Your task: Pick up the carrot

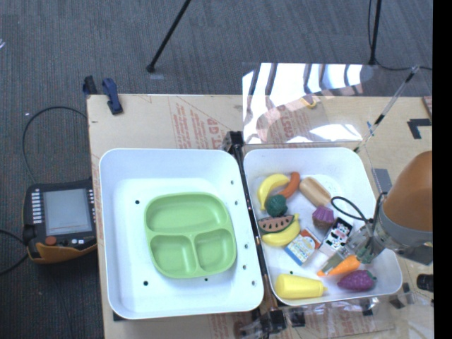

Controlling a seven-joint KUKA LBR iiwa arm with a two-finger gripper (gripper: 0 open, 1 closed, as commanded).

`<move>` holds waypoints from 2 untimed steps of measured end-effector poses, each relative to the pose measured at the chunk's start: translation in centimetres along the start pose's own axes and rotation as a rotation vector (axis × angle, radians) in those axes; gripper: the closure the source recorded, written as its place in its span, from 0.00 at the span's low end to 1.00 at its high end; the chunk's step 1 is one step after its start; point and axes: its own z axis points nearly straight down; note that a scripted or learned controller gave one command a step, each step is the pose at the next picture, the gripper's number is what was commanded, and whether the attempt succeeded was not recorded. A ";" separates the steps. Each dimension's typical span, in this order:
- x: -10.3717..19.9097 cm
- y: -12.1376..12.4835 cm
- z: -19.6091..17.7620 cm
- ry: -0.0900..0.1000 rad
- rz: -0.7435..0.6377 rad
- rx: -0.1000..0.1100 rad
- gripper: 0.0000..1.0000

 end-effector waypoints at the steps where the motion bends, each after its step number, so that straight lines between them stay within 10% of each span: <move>1: -0.9 -0.6 0.0 0.005 0.135 -0.003 0.00; 2: -0.9 -0.5 -1.0 0.014 0.145 -0.006 1.00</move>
